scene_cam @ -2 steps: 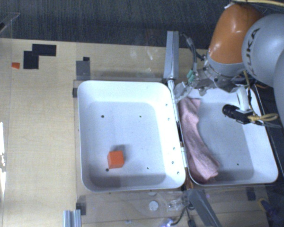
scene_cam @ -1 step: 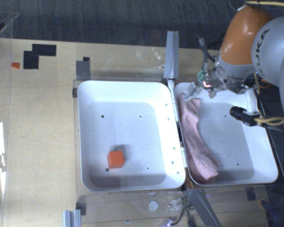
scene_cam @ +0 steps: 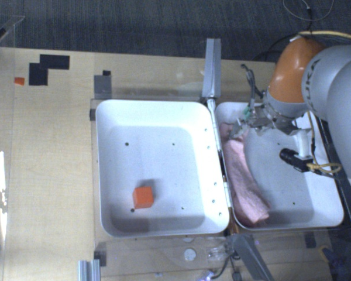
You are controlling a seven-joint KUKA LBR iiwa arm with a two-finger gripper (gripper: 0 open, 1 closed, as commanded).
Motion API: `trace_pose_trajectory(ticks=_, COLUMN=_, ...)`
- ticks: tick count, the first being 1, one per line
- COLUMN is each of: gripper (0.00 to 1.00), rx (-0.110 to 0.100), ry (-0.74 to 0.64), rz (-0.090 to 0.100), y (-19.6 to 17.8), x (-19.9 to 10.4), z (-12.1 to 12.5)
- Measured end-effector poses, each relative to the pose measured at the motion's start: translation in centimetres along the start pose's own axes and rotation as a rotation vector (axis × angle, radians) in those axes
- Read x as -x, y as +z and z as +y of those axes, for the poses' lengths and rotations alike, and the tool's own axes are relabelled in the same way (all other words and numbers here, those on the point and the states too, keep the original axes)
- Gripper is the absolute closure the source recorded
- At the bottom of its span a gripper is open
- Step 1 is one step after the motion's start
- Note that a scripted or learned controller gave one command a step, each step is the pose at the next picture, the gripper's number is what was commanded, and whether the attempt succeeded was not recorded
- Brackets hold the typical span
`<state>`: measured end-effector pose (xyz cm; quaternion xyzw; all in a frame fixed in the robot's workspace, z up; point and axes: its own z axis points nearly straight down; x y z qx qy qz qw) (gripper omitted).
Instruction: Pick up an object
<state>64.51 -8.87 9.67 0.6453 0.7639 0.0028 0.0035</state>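
A: Where the arm (scene_cam: 316, 81) comes in from the right, what sits under it?

B: The right bin (scene_cam: 316, 212). The grey arm, with its orange band, hangs over that bin's upper part, and the gripper (scene_cam: 254, 117) is low near the bin's upper left corner.

A: Are the jaws open or closed?

B: I cannot tell; the wrist and cables hide them, and nothing shows between them.

A: What lies in that bin?

B: A pink cloth (scene_cam: 243, 183), long and rolled, lying along the bin's left wall from just below the gripper down to the lower left corner. Its top end is near the gripper; whether they touch I cannot say.

A: And the left bin (scene_cam: 114, 157)?

B: It holds an orange cube (scene_cam: 143, 197), resting on the floor in the lower left part, apart from the walls and well apart from the arm.

A: Anything else on the counter (scene_cam: 41, 174)?

B: Black marks (scene_cam: 45, 67) and a small orange square (scene_cam: 19, 81) at the upper left, outside the bins. A grey bar (scene_cam: 211, 69) stands at the top between the two bins.
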Motion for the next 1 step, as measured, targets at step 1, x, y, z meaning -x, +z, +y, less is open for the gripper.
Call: trace_pose_trajectory(ticks=1, gripper=0.0, rx=-0.008, ry=-0.116, rz=0.002, y=0.68, x=0.16, z=2.48)
